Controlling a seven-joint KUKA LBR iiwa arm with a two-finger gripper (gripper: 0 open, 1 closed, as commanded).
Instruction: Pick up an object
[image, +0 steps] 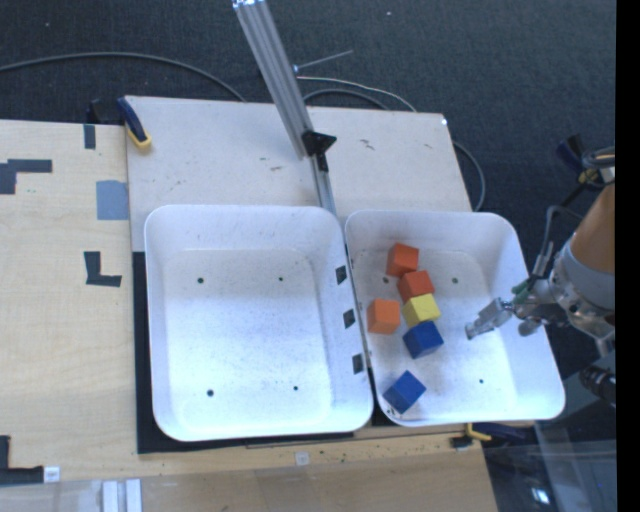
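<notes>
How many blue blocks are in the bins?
2, both in the right bin. One blue block sits just below the yellow block; the other blue block lies near the bin's front-left corner.

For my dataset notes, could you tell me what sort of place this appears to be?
Probably a robotics lab bench for grasping trials: two white bins side by side, small coloured blocks in the right one, and a robot pincer reaching in.

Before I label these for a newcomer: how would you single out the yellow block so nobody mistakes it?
Find the right-hand white bin, which holds a cluster of small cubes. The yellow cube sits mid-cluster, directly below an orange cube and above a blue cube. It is the only yellow one; its neighbours are orange or blue.
</notes>
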